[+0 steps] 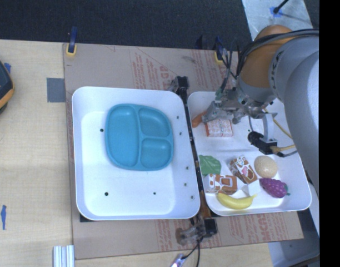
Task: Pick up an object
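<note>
Jaws (219, 114) low over the right bin's (303, 202) far end, state unclear; arm (286, 65) bent downward.

Gripper (225, 109) low in right bin (303, 203), far end, over red-white packet (219, 128). Near end: banana (234, 201), grapes (274, 187), egg (265, 166), green leaf (209, 164). Left bin (86, 149) w/ blue 3-section plate (139, 137).

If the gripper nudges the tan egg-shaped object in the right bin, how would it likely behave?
The tan egg-shaped object looks smooth and rounded, so it would probably roll rather than slide. The purple grape bunch beside it might stop it. Its curved surface could slip from a two-finger pinch.
</note>
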`<move>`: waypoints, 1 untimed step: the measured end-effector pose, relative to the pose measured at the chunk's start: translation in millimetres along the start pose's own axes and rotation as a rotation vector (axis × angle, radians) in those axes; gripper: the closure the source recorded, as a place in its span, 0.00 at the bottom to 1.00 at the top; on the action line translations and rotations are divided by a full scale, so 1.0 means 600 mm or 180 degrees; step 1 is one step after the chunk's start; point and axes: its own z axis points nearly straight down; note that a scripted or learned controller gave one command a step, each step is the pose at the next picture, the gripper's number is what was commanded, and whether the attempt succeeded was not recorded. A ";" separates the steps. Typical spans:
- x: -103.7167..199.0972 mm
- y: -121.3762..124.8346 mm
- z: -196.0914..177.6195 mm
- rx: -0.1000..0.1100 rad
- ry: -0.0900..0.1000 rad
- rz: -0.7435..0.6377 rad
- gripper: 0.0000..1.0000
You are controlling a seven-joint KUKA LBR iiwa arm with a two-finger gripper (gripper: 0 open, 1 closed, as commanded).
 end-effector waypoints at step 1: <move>-0.002 0.000 0.000 0.0000 0.0005 -0.0002 0.00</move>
